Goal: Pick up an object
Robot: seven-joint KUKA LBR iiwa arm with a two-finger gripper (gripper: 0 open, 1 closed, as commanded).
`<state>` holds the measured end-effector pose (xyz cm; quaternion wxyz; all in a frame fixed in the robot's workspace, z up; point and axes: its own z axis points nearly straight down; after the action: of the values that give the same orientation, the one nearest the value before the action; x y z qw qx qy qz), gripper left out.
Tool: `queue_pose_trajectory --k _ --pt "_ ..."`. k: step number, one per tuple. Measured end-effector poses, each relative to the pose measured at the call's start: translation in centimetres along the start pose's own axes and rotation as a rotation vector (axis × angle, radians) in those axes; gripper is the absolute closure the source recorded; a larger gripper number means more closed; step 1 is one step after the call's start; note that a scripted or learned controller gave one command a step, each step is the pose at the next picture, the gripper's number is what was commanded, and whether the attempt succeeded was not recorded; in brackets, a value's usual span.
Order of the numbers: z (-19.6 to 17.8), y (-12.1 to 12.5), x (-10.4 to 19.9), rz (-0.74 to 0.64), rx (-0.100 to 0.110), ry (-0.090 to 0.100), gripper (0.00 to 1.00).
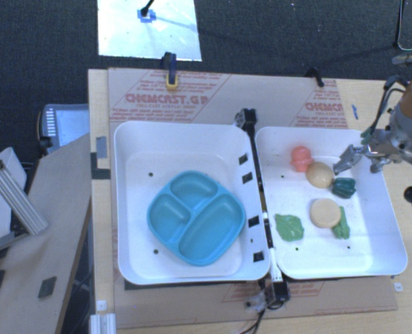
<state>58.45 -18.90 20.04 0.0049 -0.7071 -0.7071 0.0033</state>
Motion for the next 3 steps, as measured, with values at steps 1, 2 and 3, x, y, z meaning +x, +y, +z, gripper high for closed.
queue_pose_trajectory --k 1,2,3 --pt "-0.8 0.3 0.1 -0.003 -0.013 -0.003 0.0" --pt "3.5 -0.2 0.5 -0.002 -0.013 -0.003 0.0" --pt "8.9 0.3 -0.1 -0.001 -0.029 -0.015 0.0"
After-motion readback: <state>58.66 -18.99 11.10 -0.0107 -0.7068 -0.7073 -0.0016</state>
